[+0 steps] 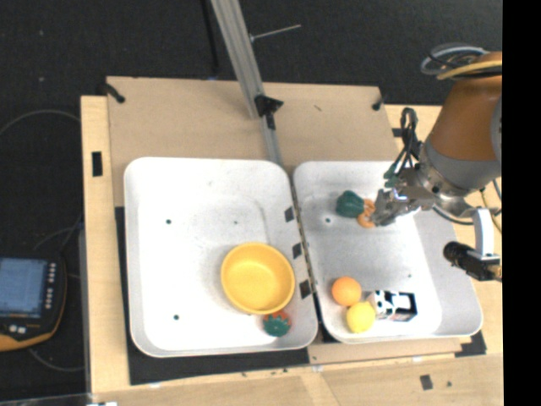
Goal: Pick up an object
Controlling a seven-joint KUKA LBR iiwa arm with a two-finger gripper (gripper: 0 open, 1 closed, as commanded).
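Observation:
In the right bin (439, 252) my gripper (378, 214) hangs low near the upper middle, right beside a small orange piece (366, 218) and a teal green object (347, 203). The orange piece touches the gripper's tip, but I cannot see whether it sits between the fingers. Lower in the same bin lie an orange ball (345, 291), a yellow lemon-like ball (360, 317) and a black-and-white block (395, 305).
The left bin (169, 227) holds a yellow bowl (257, 277) and a small teal and red item (276, 323) at its lower edge. A grey metal pole (245, 66) slants down from the top to the divide between the bins.

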